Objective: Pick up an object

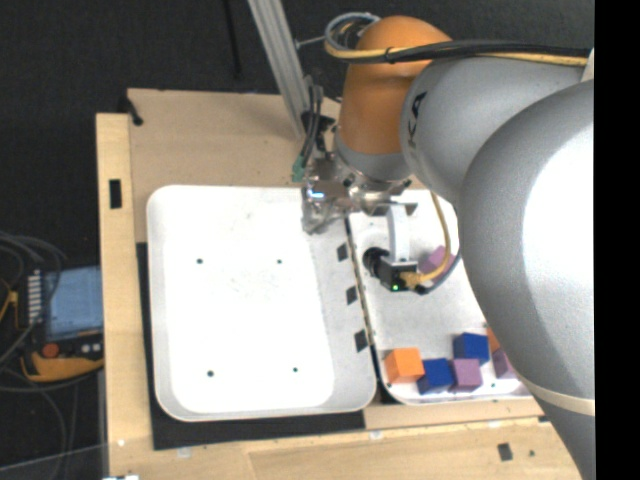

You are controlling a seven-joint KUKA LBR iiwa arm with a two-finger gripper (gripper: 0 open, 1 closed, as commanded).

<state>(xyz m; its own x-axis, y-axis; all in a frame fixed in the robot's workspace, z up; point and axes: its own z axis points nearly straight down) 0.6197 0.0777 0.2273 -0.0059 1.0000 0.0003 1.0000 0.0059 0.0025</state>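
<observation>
- My arm (520, 168) is the biggest thing here, a grey mass coming in from 3 o'clock and covering the right bin's far side. Its orange band (385, 88) sits toward 12 o'clock. I judge the slant of the reach puts my wrist over the seam between the bins.
- The left bin (240, 298) lies toward 9 o'clock. Its floor shows plain white with a few small dark dots, so I judge there is nothing in it for me to take.
- The right bin (420, 318) lies toward 4 o'clock, partly under my arm. Everything I could pick sits in it.
- My gripper (318, 208) hangs near the view's middle, over the left bin's 2 o'clock corner and just beside the seam. Whether it is clenched or released I cannot tell, and I see nothing held in it.
- The blocks crowd the right bin's 6 o'clock rim, probably settled against the wall. The orange block (405, 364) is nearest the seam, with a blue block (437, 375) touching it, then a purple block (467, 373).
- A second blue block (470, 346) sits at the purple block's 12 o'clock.
- A pale purple piece (436, 260) lies apart, toward the bin's middle.
- The orange block looks the freest target. My gripper is well apart from it and would need to travel toward 5 o'clock.
</observation>
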